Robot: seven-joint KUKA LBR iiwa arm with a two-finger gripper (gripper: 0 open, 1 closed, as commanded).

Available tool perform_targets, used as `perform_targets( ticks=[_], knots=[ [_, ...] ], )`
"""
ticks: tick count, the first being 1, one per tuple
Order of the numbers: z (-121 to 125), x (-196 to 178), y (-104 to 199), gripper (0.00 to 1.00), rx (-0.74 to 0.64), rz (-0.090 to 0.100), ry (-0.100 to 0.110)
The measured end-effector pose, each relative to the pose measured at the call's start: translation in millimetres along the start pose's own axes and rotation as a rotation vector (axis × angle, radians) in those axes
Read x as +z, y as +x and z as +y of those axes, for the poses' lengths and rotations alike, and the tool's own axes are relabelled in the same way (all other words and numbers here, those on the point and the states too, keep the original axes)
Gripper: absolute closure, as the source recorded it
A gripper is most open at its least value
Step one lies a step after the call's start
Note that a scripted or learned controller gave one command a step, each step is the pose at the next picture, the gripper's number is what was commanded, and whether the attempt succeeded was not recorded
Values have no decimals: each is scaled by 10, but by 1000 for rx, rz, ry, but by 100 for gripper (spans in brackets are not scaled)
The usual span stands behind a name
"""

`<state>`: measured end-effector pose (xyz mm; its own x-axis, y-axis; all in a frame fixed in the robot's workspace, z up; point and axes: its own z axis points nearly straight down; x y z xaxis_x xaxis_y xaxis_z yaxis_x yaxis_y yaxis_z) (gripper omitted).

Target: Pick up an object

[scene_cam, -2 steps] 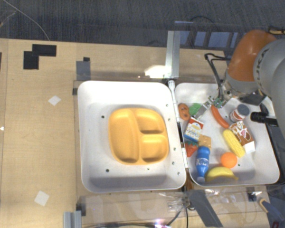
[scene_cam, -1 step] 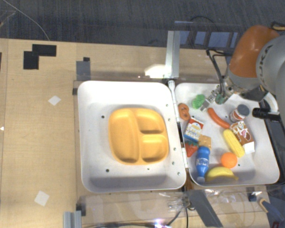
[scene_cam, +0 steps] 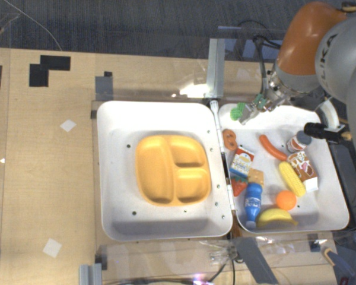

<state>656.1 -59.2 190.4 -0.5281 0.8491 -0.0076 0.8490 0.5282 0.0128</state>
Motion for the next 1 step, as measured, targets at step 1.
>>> perform_targets(
  ticks=[1],
  knots=[
    [2, -102, -15, 100, -4, -3, -1]
  ],
)
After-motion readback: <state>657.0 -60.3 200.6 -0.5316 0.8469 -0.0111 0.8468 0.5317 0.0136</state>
